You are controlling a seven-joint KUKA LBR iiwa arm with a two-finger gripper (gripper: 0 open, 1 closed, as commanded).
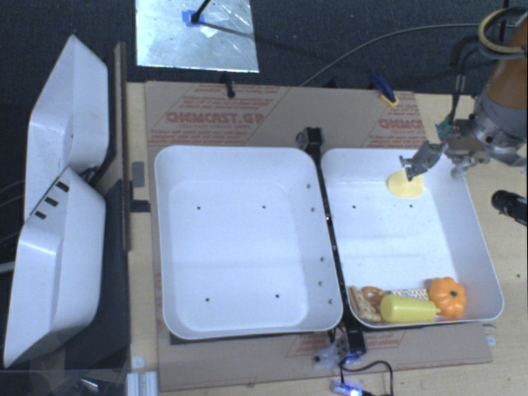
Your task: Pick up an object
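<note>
Crowded against the right bin's [487, 283] near wall lie a glossy orange pumpkin-shaped toy [446, 295], a smooth yellow oblong piece [407, 308] and a pale pretzel-like item [367, 300], all touching or nearly so. Farther back, the gripper [422, 162] hangs over the far right corner; whether its jaws are parted cannot be told. Just beneath lies a flat, pale yellow disc [405, 186]. Open white floor spreads leftward, and the left bin [173, 246] offers broad smooth room.
</note>
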